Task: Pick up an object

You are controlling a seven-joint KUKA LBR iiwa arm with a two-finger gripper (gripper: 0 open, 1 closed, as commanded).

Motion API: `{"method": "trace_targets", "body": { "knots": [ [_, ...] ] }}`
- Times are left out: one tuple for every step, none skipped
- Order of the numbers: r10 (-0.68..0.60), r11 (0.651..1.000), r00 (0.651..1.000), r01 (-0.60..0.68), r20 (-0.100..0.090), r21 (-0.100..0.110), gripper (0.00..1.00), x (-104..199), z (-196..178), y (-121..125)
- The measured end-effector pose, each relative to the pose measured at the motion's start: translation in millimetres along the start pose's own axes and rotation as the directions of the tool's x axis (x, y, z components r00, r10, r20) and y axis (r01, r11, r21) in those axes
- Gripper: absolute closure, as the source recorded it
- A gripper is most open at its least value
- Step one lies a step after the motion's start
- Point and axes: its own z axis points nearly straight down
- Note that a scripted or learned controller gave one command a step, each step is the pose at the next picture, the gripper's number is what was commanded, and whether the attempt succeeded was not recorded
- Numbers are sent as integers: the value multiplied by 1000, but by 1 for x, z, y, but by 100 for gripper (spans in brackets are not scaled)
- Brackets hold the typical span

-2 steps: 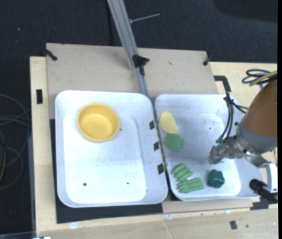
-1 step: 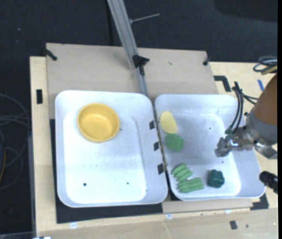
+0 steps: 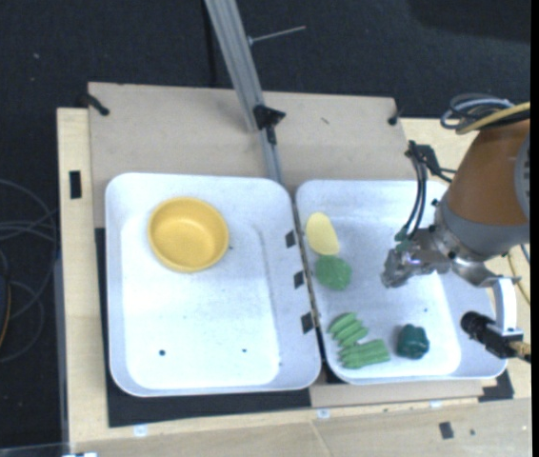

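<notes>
Two shallow white bins sat side by side on the bench; the left bin (image 3: 136, 350) held only a yellow bowl (image 3: 189, 234), upright, in its upper left part. The right bin (image 3: 384, 198) carried the small pieces: a pale yellow object (image 3: 322, 233) near its upper left, a round green object (image 3: 333, 273) just below that, almost touching, two ribbed light-green pieces (image 3: 355, 341) toward the lower left, and a dark teal object (image 3: 412, 341) at lower centre-right. The arm reached in from the right of the frame, its orange band high at right, and the gripper (image 3: 398, 267) hung over the middle of the right bin, above bare white floor, well apart from the round green object to its left and from the teal object below. Nothing showed between its tips; whether it was wide or narrow could not be told at this slant and blur. Judgement: the pick had not yet been made, and the gripper appeared staged over open floor for a clear descent. The pieces along the dividing wall looked awkward to reach, the wall crowding one side of any grasp; the teal object stood freer.
</notes>
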Motion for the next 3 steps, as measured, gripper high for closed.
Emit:
{"method": "trace_targets", "body": {
  "knots": [
    [0,1000,1000,0,0,-1,100,44,-16,23],
    [0,1000,1000,0,0,0,100,91,-11,49],
    [1,1000,1000,-1,0,0,100,129,-16,70]
  ]
}}
